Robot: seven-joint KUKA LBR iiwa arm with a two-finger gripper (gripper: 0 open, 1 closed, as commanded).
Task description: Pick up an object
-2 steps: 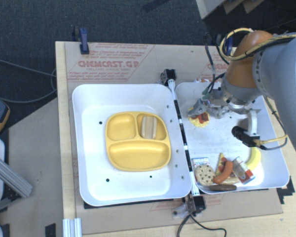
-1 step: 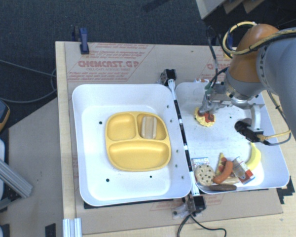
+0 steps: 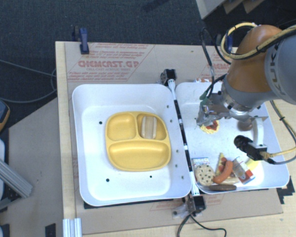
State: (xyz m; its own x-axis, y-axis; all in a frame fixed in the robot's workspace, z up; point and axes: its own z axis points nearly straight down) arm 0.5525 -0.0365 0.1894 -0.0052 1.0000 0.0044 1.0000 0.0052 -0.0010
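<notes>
Two shallow white plastic bins (image 3: 89,147) were counted, one yellow three-compartment plastic tray (image 3: 137,141), one pale bread-like piece (image 3: 148,127) in it, and about five small toy food items (image 3: 222,171) heaped together.

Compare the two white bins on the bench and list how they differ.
The left shallow white bin holds one yellow divided plastic tray, with a pale beige item in the tray's upper right compartment. The right shallow white bin holds loose small toy foods bunched at its near edge. The gripper is over the right bin, not the left. Both are shallow and white, side by side.
</notes>
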